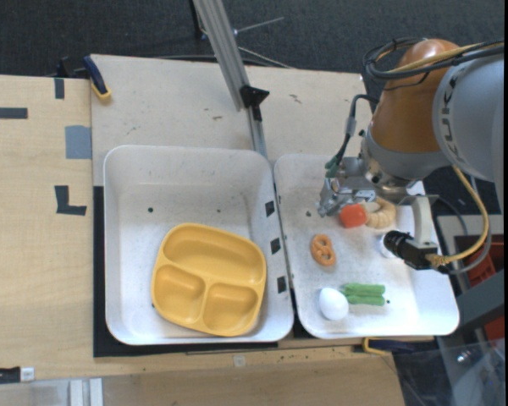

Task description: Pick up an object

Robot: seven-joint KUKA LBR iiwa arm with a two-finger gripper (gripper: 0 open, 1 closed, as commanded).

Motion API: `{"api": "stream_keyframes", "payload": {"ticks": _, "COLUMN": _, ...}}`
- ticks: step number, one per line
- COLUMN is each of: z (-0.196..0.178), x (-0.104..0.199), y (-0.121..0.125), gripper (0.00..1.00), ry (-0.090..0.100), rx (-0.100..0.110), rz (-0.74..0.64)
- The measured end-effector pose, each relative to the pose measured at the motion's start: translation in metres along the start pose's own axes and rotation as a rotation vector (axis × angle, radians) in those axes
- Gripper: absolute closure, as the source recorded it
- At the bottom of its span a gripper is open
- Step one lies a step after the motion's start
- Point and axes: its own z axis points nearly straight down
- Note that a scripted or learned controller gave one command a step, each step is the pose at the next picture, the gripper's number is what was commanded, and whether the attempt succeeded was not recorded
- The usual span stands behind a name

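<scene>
Tool (337, 200) is hanging low in your right bin (432, 311) beside the red block (352, 217) | finger state: cannot tell | nothing is looking lifted; you are awaiting grasp.

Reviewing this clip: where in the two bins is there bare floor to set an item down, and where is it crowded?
Left bin: bare floor above and left of the yellow tray. Right bin: a small bare strip near the divider, above the pretzel. Crowded around the gripper, red piece, egg and green piece.
</scene>
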Motion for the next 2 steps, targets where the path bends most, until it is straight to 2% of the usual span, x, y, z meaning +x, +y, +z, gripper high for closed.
{"api": "stream_keyframes", "payload": {"ticks": 2, "z": -0.012, "x": 0.103, "y": 0.022, "gripper": 1.00, "ry": 0.001, "rx": -0.002, "rz": -0.002}}
